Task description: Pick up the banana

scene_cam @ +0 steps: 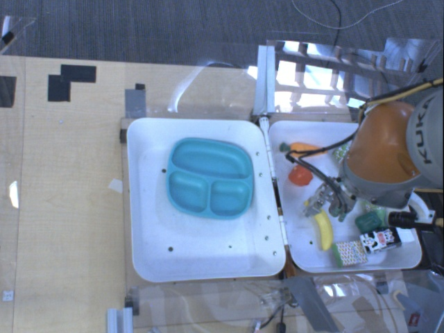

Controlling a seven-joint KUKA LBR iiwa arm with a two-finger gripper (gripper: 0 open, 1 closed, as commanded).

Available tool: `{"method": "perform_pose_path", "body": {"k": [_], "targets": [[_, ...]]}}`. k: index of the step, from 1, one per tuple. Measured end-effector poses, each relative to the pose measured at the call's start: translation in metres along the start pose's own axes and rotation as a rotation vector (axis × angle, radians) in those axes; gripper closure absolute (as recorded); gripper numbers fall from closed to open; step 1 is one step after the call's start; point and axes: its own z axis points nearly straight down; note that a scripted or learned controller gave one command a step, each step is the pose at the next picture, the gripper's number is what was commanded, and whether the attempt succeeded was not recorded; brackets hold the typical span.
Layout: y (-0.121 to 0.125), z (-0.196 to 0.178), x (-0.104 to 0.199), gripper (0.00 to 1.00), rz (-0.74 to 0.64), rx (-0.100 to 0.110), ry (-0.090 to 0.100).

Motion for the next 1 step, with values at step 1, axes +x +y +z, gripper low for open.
{"method": "perform_pose_path", "body": {"k": [1], "targets": [[0.0879,-0.0826,-0.0502,1.00,0.087,0.008,0.009]]}}
